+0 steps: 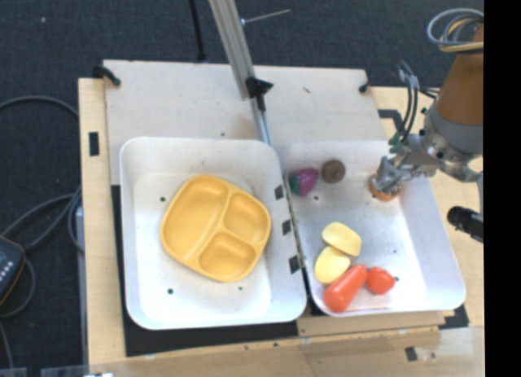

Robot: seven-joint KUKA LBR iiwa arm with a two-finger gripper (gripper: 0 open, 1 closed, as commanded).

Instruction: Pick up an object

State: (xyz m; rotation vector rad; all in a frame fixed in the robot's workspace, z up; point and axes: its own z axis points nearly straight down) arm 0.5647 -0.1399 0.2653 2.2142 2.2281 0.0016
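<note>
My gripper (386, 181) is low over the far right part of the right bin (423, 241), directly on top of a small orange object (386, 194) that peeks out beneath it. In the same bin lie a purple piece (304, 180), a brown round piece (333, 171), two pale yellow pieces (341, 238) (330, 265), an orange-red carrot-like piece (345, 287) and a red piece (379, 281). Whether the orange object is between the fingers is hidden.
The left bin (146, 286) holds a yellow divided plate (216, 226). A slanted metal pole (232, 33) rises from the bench behind the bins. Cables hang by the arm at the right.
</note>
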